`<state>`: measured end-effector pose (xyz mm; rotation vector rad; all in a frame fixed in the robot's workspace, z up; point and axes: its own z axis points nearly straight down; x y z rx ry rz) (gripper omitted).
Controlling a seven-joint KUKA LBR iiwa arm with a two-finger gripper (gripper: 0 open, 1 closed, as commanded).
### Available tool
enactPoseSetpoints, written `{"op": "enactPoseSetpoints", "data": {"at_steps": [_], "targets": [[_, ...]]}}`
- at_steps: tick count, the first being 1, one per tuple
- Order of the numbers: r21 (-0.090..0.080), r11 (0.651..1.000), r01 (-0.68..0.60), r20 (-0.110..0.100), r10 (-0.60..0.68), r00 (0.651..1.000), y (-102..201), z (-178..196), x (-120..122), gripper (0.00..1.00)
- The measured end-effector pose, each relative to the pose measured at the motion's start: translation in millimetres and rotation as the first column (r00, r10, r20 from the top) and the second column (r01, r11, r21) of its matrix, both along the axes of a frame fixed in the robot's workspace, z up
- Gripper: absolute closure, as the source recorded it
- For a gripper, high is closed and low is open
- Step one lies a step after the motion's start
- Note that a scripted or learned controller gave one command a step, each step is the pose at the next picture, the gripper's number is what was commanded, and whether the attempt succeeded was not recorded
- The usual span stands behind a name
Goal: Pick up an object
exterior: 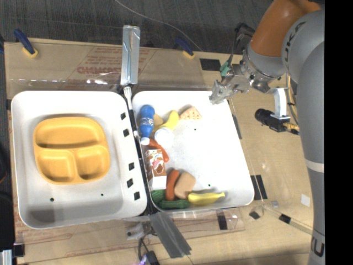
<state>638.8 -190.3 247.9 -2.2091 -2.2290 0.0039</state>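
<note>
The gripper (219,94) is held above the right bin (220,148)'s far corner; jaw state cannot be told. Crowded toys (165,148) could be nudged, not gripped.

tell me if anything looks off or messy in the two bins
Nothing looks damaged or spilled. The items in the right bin are crowded along its left and bottom edges, with the blue bottle lying down. The yellow tray sits flat in the left bin.
</note>
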Motion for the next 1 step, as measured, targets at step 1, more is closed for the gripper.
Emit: {"op": "enactPoseSetpoints", "data": {"at_steps": [1], "targets": [[0.000,1.000,-0.007,-0.001,0.007,1.000,1.5,10.3,0.9,1.00]]}}
